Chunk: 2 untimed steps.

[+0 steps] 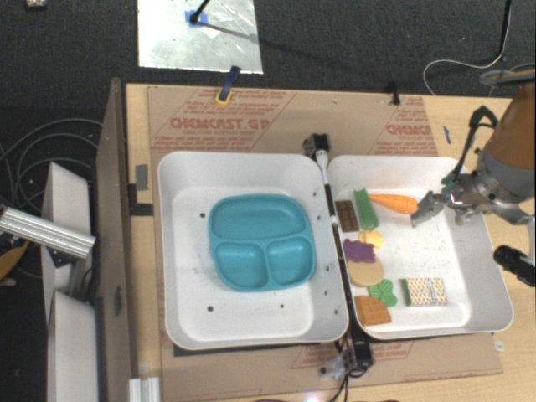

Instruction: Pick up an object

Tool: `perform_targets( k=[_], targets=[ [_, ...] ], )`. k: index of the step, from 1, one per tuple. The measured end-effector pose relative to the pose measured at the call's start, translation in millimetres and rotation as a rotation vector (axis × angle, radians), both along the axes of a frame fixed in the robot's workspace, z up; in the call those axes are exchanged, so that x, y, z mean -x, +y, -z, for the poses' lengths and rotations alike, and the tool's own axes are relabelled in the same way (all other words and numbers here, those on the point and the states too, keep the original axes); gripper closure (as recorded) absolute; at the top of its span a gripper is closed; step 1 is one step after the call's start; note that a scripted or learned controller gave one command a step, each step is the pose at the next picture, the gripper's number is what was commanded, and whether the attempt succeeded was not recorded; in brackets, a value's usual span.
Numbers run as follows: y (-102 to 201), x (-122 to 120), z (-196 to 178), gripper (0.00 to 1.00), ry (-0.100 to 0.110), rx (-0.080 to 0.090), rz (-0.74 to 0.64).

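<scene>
Camera view from above, looking down at a slant on a brown cardboard-covered bench (276,111) printed with red lettering. Two shallow white plastic bins with rounded corners sit side by side on it. The left bin (184,224) holds a smooth teal plastic plate (261,241), rounded and divided into three compartments.

The right bin (477,283) holds small toy foods, most of them crowded along its left wall. From top to bottom there: a dark brown bar (346,215), a long green piece (364,209), a small yellow piece (373,239) touching a purple cluster (358,250), a flat tan disc (366,272), a green leafy shape (383,291) and an orange-brown slab (373,310). A small rectangular speckled packet (425,291) lies apart, nearer the bin's middle.

An orange carrot (394,202), smooth and tapered, lies on its side near the top of the right bin, just right of the long green piece.

The grey arm reaches in from the right. Its gripper (423,209) sits low over the right bin, its dark tip just beside the carrot's right end. Whether its fingers are apart or together cannot be told, and nothing shows between them.

Black cables curl on the dark floor at left.
</scene>
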<state>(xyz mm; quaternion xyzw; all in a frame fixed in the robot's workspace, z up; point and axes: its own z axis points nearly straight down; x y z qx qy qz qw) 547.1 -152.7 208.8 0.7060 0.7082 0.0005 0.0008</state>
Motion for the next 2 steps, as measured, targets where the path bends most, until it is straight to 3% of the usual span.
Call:
perform_targets(
  k=[1,2],
  targets=[
    [7,-56,78,0.0,-0.003,0.002,-0.004],
    [-16,-92,96,0.0,-0.004,0.001,-0.003]
  ],
)
